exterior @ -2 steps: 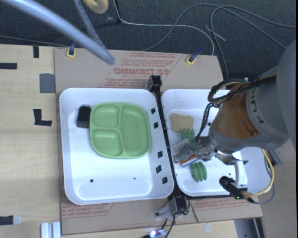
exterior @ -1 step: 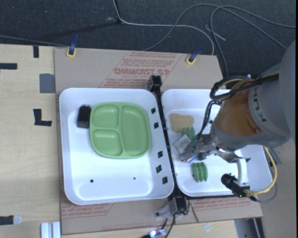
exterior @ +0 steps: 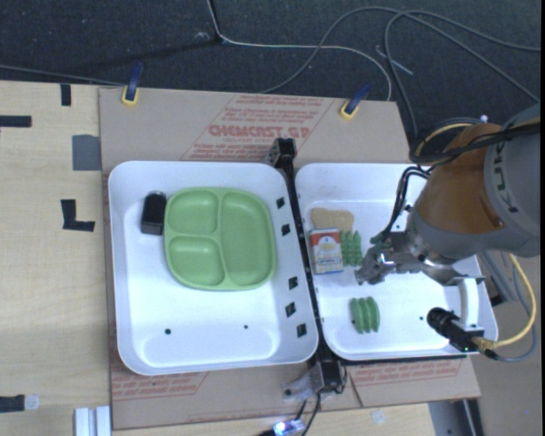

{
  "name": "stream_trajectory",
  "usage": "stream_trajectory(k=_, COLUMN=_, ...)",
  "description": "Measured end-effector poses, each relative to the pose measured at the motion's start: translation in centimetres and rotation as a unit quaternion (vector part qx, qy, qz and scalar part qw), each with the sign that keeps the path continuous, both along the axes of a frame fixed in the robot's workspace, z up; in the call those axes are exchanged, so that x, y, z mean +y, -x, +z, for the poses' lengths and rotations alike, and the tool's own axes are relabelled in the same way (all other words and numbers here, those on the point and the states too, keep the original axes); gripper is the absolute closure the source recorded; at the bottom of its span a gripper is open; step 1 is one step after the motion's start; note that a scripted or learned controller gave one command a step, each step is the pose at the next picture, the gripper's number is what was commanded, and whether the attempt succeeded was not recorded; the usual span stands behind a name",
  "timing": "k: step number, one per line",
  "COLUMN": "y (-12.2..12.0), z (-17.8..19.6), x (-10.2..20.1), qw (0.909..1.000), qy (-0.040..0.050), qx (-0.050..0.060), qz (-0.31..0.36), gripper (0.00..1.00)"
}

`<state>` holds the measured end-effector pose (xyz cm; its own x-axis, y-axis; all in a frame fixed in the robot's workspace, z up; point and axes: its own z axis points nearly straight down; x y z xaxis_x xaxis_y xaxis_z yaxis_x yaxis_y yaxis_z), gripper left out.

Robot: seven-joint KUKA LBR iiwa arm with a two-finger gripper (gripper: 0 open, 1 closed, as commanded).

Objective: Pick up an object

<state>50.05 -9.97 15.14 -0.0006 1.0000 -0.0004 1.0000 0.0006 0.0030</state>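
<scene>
White plastic bins sit side by side on the table. My end effector (exterior: 372, 273) hangs over the right bin (exterior: 391, 339); I cannot tell its state. Just left of it lie a small red carton (exterior: 325, 251), a tan piece (exterior: 331, 218) and a green ridged item (exterior: 351, 248); another green piece (exterior: 365, 314) lies below. The left bin (exterior: 136, 334) holds a green divided plate (exterior: 221, 238) and a black block (exterior: 153, 213).

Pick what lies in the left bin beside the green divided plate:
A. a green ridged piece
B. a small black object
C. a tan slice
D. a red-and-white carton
B: a small black object lies against the left edge of the green divided plate in the left bin; the other three items are in the right bin.
</scene>
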Motion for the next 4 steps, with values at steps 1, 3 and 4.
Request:
stream_trajectory(k=1, y=0.5, z=4.5, x=-0.6, qw=1.0000, qy=0.0002, qx=0.000, qz=0.000, gripper=1.00)
stream_trajectory(k=3, y=-3.9, z=8.1, x=3.9, qw=1.0000, qy=-0.0005, qx=0.002, qz=0.003, gripper=1.00)
stream_trajectory(k=4, y=-6.9, z=8.8, x=8.5, qw=1.0000, qy=-0.0006, qx=0.001, qz=0.003, gripper=1.00)
